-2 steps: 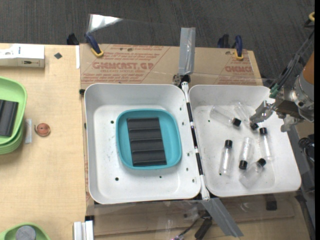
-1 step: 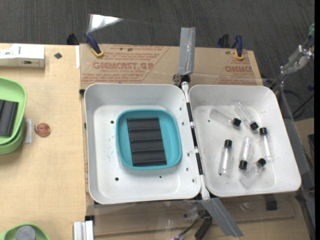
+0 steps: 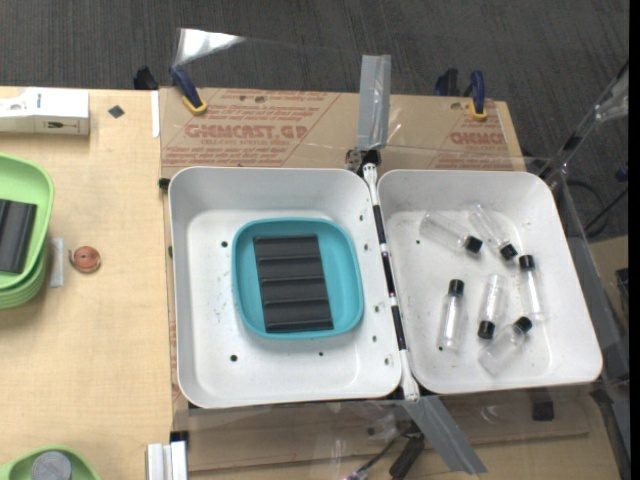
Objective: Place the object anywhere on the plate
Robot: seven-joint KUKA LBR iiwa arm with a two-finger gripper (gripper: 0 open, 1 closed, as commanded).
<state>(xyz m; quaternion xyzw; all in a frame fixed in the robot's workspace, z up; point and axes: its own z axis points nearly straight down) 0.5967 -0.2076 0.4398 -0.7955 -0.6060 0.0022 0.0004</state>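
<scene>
Camera view: vials lie beside the teal plate.

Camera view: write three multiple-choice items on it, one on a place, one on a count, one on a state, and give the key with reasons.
1. Where does the teal plate lie?
A. In the left bin
B. In the right bin
C. On the wooden bench outside the bins

2. How many black-capped clear vials lie in the right bin?
A. Two
B. Six
C. Twelve

3. How do the vials lie?
A. Stacked on the plate
B. Standing upright in a rack
C. On their sides, scattered

Key: 1 A, the plate sits mid-floor in the left bin, with a dark ribbed block on it. 2 B, six black caps can be counted. 3 C, they point different ways, flat on the bin floor.
</scene>
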